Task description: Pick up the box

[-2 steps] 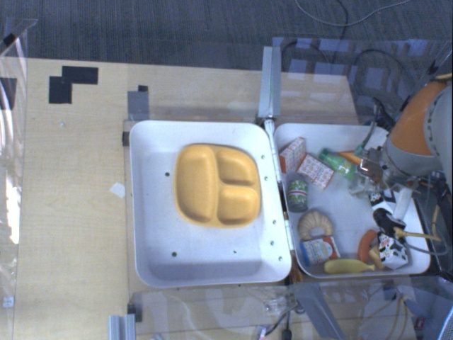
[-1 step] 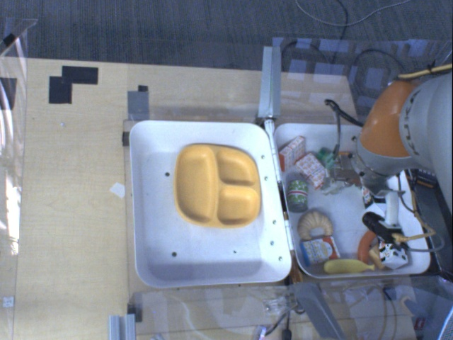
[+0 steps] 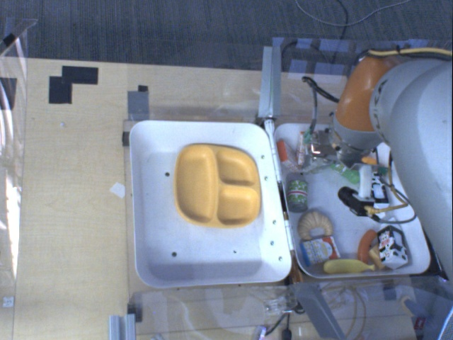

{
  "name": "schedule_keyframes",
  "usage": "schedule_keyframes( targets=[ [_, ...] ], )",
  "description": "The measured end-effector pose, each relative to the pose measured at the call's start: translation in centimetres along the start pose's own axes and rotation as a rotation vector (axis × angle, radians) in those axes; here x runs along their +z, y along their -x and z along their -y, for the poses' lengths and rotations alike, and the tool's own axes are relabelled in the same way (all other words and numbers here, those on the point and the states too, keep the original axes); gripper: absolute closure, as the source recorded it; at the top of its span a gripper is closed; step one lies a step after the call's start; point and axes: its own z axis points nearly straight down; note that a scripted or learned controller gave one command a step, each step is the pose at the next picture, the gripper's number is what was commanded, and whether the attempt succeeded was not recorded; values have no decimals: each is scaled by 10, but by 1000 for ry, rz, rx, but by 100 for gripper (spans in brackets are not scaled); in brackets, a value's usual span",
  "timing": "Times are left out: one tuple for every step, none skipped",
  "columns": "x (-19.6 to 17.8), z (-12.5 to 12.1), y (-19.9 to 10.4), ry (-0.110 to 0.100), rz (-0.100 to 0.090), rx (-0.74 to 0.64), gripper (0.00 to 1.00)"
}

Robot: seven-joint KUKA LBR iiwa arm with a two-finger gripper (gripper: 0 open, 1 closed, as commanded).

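Pale wooden tabletop (image 3: 71, 190) bore both bins; the tool (image 3: 320, 147) hovered over the right bin (image 3: 417, 257), its grip unreadable.

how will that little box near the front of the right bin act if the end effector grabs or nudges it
The box looks small and flat-sided, so it probably slides rather than rolls. It is likely light, perhaps thin card that could dent under a hard squeeze. A bagel and a banana crowd it, so a push would likely shove those too.
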Motion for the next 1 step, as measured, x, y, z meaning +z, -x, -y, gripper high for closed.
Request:
schedule_keyframes(
  targets=[
    [-90,-40,47,-5,2,-58,100]
  ],
)
